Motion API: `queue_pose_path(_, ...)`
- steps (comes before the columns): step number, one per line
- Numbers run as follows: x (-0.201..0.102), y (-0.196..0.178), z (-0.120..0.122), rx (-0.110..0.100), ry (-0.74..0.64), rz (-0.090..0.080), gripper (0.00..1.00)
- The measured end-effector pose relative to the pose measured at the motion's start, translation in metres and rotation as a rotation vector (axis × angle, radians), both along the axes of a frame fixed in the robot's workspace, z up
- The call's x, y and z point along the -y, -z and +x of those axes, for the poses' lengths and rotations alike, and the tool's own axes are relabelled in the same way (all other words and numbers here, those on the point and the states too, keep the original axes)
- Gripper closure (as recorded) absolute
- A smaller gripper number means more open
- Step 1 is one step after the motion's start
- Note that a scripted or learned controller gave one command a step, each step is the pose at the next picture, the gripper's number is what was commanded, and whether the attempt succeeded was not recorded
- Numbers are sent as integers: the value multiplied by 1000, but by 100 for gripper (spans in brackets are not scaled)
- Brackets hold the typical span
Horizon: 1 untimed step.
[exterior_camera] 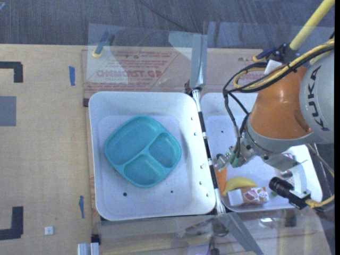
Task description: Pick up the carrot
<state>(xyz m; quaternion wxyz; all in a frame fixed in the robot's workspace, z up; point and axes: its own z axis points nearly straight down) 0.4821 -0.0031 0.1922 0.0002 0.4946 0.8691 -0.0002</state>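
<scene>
The carrot [221, 176] is a small orange piece lying against the left wall of the right bin [211, 116], near its front corner. My gripper [232, 157] hangs low over the bin, just above and slightly right of the carrot's upper end. The wrist and the orange band of the arm [279, 113] cover much of the bin behind it. Whether the gripper touches the carrot is unclear from this angle.
A yellow banana [240, 183] lies just right of the carrot, with a red and white packet [254, 195] in front of it. The left bin [101, 195] holds a teal divided plate [142, 151]. A metal divider [204, 142] separates the bins.
</scene>
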Motion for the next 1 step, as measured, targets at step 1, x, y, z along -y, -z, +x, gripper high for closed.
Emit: queue_pose_path(1,1,-9,2,2,1,-1,100)
